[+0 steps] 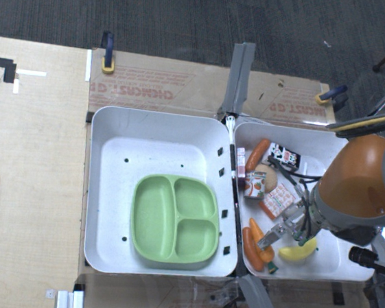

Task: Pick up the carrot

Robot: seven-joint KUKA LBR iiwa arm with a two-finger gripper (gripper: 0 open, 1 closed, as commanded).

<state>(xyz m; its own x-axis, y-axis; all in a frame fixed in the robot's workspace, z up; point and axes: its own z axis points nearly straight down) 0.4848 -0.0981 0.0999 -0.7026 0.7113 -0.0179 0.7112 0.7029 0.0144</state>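
Observation:
The carrot (252, 249) is orange with a small green end. It lies lengthwise along the left wall of the right bin (324, 270), near that bin's front corner. My gripper (271, 237) reaches in from the right and hangs low right over the carrot's upper part, at or very near its surface. The grey arm with its orange band (356, 181) covers much of the bin's right side. Nothing in the view shows the carrot lifted off the bin floor.
A yellow banana (298, 252) lies just right of the gripper. Behind it are a red-and-white box (277, 201), a small can (254, 184), a hot dog (257, 153) and a black-and-white pack (285, 156). The left bin (107, 175) holds a green divided plate (175, 218).

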